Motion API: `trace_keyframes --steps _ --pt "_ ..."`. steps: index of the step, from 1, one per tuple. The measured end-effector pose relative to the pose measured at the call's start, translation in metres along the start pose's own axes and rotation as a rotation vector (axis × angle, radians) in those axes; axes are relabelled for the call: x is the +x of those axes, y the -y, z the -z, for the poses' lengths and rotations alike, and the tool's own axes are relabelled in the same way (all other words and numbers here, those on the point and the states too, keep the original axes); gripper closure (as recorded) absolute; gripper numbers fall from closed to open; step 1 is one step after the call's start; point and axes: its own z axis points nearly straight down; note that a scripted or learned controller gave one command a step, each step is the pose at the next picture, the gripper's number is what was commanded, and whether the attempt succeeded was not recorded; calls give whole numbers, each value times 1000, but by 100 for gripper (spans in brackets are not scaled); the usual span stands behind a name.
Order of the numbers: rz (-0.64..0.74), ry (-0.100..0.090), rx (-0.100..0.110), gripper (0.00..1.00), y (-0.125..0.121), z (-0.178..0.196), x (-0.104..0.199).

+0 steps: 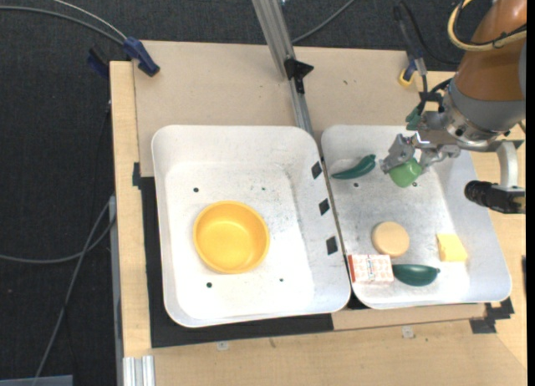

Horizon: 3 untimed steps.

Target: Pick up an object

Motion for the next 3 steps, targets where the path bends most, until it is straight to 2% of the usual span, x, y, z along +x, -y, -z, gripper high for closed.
trace_keyframes --steps 2,3 --pt "0 1 4 100 25 19 117" --pt "-1 4 8 100 41 5 166"
